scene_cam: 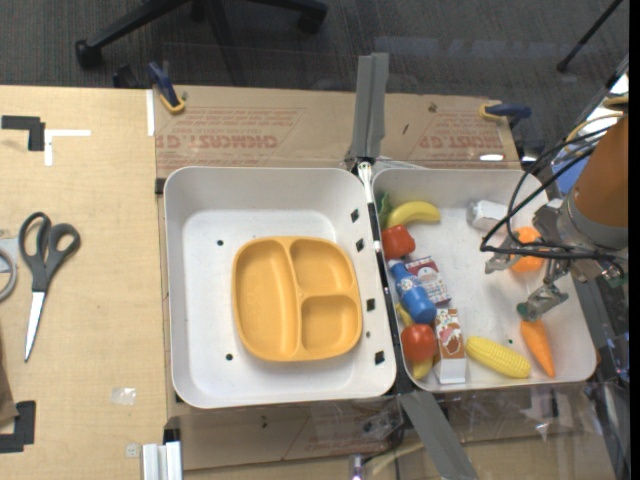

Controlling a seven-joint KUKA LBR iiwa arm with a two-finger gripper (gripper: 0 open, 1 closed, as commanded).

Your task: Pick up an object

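gripper (545, 298) hangs just above carrot (537, 344) by bin (575, 373) wall, fingers' state can't be told; risk: carrot rolls off, grip misses.

The arm (610, 183) comes in from the right edge of the camera view, its orange band uppermost and the grey wrist (575, 230) below it. Black cables loop out from the wrist toward the left. The gripper (540, 303) hangs down and to the left from the wrist, its metal fingers (532, 308) pointing downward, slightly tilted.
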